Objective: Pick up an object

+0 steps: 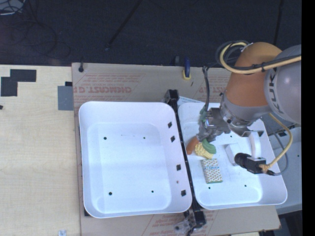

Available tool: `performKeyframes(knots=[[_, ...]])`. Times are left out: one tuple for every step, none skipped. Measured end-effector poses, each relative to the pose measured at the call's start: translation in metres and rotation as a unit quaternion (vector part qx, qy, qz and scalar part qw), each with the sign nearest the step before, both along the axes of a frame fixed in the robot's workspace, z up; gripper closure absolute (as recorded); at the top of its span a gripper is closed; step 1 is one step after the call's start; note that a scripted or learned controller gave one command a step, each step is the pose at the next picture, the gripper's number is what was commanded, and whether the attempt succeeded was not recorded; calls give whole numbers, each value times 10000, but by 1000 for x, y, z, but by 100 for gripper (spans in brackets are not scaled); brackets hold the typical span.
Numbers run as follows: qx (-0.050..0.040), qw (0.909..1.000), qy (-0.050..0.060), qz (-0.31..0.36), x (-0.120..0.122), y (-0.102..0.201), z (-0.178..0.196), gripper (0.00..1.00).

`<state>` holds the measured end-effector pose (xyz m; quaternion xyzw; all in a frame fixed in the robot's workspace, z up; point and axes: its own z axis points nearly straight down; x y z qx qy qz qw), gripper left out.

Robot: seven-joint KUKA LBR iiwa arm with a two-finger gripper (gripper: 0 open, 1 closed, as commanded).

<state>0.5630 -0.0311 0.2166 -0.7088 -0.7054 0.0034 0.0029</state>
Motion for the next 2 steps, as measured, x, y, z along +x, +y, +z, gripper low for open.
performKeyframes(knots=[[3,10000,-31,27,10,59,65,100],[2,10000,-30,25,-5,121,100,100]])
